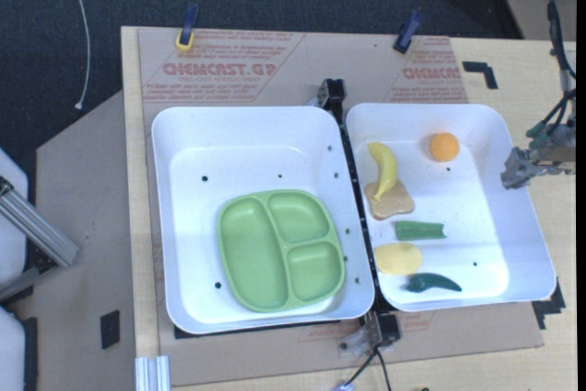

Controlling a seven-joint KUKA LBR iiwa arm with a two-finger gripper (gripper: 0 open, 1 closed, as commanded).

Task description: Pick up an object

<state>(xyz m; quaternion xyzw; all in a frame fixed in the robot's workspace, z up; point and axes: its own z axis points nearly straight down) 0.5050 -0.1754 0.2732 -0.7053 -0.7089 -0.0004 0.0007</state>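
The right bin [494, 128] holds several small items. A yellow banana [385, 168] lies at its left side, with one end over a tan bread slice [391, 202]. An orange ball [444, 146] sits toward the back. Nearer the front lie a flat green piece [419, 231], a pale yellow lemon shape [399, 258] and a dark teal pepper [432, 283]. My gripper [518, 169] is at the right rim of this bin, level with the orange ball and well to its right, touching none of the items.
The left bin [183, 142] holds a light green divided plate [279, 247]. A black clamp [331, 92] joins the bins at the back. Blue clips [407, 32] pin the cardboard sheet. Cables hang at the far right.
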